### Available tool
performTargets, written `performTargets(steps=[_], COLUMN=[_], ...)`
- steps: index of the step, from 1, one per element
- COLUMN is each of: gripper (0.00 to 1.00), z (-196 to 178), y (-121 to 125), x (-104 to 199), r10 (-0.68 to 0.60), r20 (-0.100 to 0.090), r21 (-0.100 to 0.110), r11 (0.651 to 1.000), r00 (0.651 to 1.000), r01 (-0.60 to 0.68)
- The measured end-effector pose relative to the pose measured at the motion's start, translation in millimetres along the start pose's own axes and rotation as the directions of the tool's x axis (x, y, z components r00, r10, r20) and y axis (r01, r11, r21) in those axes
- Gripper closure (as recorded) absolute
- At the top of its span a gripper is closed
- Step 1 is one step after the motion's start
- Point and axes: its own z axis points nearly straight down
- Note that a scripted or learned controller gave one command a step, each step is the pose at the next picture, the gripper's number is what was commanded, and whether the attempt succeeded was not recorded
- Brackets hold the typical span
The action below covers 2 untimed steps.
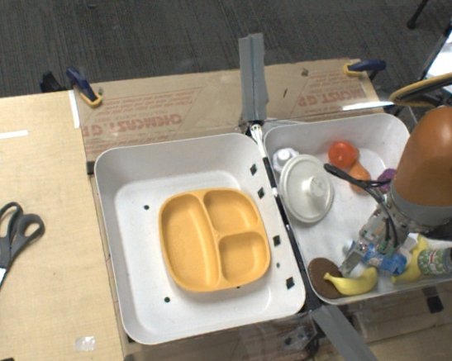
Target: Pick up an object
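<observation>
Pale wood formed the bench point(46, 326), on which scissors point(5, 244) lay at the left; two white bins were set side by side upon cardboard; the left bin point(128, 256) was occupied by a yellow divided plate point(214, 239); the right bin point(389, 121) was crowded with a white lid point(308, 191), an orange ball point(341, 153), a banana point(353, 283) near the front wall and a small bottle point(438, 261) beside it. The arm point(437, 167) was reached in from the right; the end effector point(374, 240) was lowered among the clutter just above the banana; whether it was open or had hold of anything could not be told.
</observation>
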Motion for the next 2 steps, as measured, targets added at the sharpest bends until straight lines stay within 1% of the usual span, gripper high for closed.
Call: performTargets(steps=[1, 2], gripper=[0.0, 0.0], z=[-135, -23], y=[-56, -47], x=[-79, -65], r10=[0.078, 0.046], r20=[0.002, 0.026], r21=[-0.001, -0.014], r11=[0.997, 0.999], r00=[0.997, 0.999], r01=[-0.078, -0.046])
